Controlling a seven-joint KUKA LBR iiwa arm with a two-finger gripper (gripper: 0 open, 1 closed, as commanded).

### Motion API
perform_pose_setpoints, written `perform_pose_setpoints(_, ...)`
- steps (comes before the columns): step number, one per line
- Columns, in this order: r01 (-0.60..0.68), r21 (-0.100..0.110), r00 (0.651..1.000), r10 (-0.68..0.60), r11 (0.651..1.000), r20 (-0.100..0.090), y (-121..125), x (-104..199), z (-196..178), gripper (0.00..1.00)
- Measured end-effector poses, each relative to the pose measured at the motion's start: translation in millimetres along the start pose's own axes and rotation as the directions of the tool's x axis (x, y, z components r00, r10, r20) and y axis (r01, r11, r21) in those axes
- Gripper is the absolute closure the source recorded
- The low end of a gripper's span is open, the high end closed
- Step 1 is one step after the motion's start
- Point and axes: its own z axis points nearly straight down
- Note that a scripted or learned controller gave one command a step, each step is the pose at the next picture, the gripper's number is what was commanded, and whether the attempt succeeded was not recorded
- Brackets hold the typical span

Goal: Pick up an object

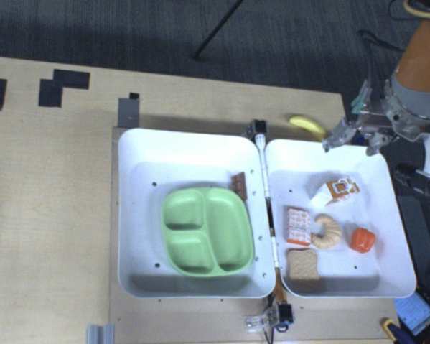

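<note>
The right bin (385, 212) holds a white and orange packet (336, 190), a red and white box (299, 226), a tan doughnut (327, 232), a small red-orange object (362, 240) and a slice of brown bread (303, 264). My gripper (354, 142) hangs over the far rim of this bin, above and behind the packet. It is open, with nothing between its fingers. The orange band of the arm shows at the upper right.
The left bin (138, 199) holds a green divided plate (207, 230), with a small brown item (239, 183) by the divider. A yellow banana (307, 125) lies on the bench behind the right bin. Cables and clips sit at the front edge.
</note>
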Motion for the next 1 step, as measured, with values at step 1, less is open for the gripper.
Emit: perform_pose_setpoints(1, -0.003, 0.003, 1.000, 0.003, 1.000, 0.000, -90.2, -8.1, 72.4, 0.00)
